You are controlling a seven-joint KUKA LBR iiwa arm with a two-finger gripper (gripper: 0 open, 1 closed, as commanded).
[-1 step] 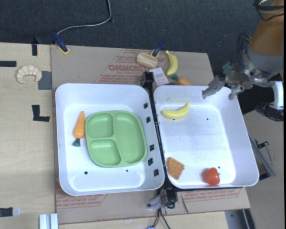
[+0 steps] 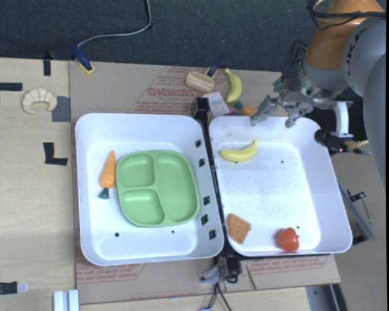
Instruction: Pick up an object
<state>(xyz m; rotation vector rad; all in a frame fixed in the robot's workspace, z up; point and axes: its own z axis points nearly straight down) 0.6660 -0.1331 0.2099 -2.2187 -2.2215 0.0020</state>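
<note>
My gripper (image 2: 276,113) hangs open over the far rim of the right bin (image 2: 324,173), its two grey fingers spread apart with nothing between them. A yellow banana (image 2: 238,152) lies in that bin, a little below and to the left of the gripper. A brown waffle piece (image 2: 238,227) and a red tomato (image 2: 288,239) sit near the bin's front wall. In the left bin (image 2: 91,173) an orange carrot (image 2: 107,169) lies beside a green divided plate (image 2: 158,188).
Behind the bins on the cardboard rest a second banana (image 2: 233,85), a bread roll (image 2: 200,81), a small packet (image 2: 215,102) and an orange piece (image 2: 248,110). A croissant (image 2: 39,100) lies on the bench at far left. A white cable (image 2: 126,28) runs across the back.
</note>
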